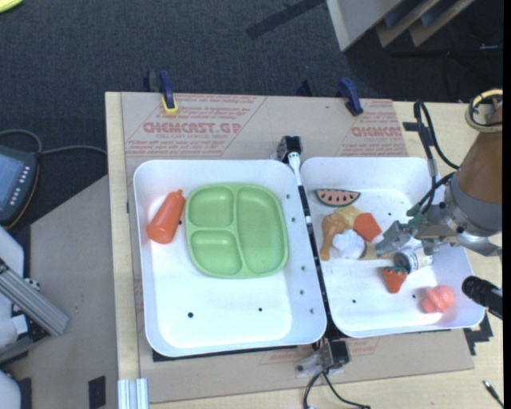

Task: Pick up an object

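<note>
Pink object beside partly hidden gripper

Dark blue carpet floor, paper-covered bench, blue clamps, pale furniture top right

Bench under two white bins

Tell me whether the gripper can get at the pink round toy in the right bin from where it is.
Probably yes. The pink round toy lies alone near the right bin's front corner, with nothing over it, and the gripper hangs close by.
</note>
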Controlling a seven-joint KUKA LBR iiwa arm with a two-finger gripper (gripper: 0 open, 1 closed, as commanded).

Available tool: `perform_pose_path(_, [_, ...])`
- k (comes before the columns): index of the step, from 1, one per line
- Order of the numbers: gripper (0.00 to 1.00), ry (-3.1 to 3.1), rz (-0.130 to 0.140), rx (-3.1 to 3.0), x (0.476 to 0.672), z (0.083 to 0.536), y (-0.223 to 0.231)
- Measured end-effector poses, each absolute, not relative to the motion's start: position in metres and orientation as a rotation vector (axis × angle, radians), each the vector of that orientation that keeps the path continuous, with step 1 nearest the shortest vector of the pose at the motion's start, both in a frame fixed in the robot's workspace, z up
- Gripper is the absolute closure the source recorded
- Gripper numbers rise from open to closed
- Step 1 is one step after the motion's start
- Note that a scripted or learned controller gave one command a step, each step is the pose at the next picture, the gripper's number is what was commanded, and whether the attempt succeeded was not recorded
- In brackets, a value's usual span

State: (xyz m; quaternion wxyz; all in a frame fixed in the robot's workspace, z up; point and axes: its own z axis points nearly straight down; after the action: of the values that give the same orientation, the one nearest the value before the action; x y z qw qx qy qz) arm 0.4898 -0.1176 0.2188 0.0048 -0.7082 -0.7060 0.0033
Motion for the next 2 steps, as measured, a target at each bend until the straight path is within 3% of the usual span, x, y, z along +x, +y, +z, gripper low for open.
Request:
perform_pose_path(1, [0.0, -2.221, 0.0, -2.222, 0.492, 0.224, -0.118])
perform_pose_path(2, [0.0, -2.218, 0.004, -2.217, 0.496, 0.178, -0.111])
